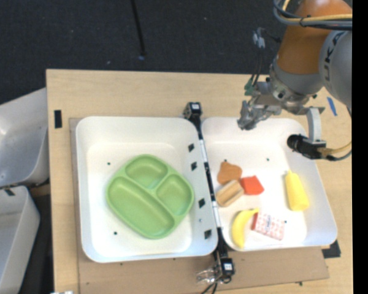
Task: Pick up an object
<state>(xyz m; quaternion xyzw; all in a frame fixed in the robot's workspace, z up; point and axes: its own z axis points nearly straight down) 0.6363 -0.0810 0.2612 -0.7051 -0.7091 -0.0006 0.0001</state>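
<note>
Camera view, left to right: a green divided plate (149, 196) in the left bin (86, 164); in the right bin (322, 219), an orange block (252, 185) and yellow corn cob (296, 191); the gripper (248, 119) hovers above, grip unclear.

A robotics lab: a robot arm (306, 41) over a wooden bench (141, 81) with two white bins (89, 164).

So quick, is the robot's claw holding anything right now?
Gripper: up over the right bin's far edge, nothing visibly in it. Open or closed cannot be told.
</note>
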